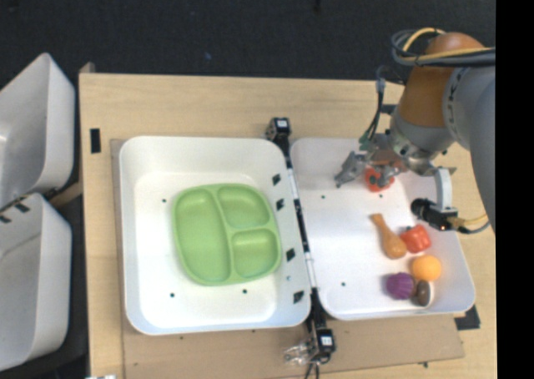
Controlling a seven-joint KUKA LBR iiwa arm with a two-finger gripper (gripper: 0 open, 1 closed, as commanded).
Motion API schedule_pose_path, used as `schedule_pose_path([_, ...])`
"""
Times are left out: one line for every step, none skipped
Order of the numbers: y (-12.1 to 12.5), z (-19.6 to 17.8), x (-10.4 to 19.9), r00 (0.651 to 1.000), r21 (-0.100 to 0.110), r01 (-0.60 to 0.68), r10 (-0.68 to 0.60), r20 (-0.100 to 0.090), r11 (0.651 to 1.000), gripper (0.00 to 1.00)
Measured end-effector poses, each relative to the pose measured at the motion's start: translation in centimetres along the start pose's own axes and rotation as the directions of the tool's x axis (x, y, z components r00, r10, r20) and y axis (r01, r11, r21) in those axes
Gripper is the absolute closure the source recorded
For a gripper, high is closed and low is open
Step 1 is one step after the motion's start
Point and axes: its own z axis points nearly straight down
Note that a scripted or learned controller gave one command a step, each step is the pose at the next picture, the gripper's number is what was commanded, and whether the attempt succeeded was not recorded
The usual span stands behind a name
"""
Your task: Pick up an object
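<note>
We see the arm [434, 89] reaching in from the right, over the far part of the right bin [334, 227]. The gripper [367, 170] hangs low there, grey fingers [349, 170] spread toward the left. A small red-orange item [380, 181] sits right at the fingers, partly hidden by them. We cannot tell whether the jaws are closed on it or merely standing over it, nor how far open they are.

The rest of the loose things lie in the near right part of the same bin, well apart from the gripper. We note a tan piece [385, 235] with a narrow neck, a red block [416, 240] touching it on the right, an orange ball [426, 268] just nearer, then a purple item [400, 285] and a small brown item [422, 292] side by side near the bin's near rim.

In the left bin [142, 302] lies a green tray [225, 233] with three compartments, flat and roughly central. We see nothing in its compartments.

Both bins rest on a wooden bench [209, 106]. Black clips [279, 128] sit along the seam between the bins.
</note>
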Motion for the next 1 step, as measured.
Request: schedule_pose_path([0.05, 4.39, -0.12, 1.000, -0.001, -0.003, 0.003, 0.000, 1.000, 0.00])
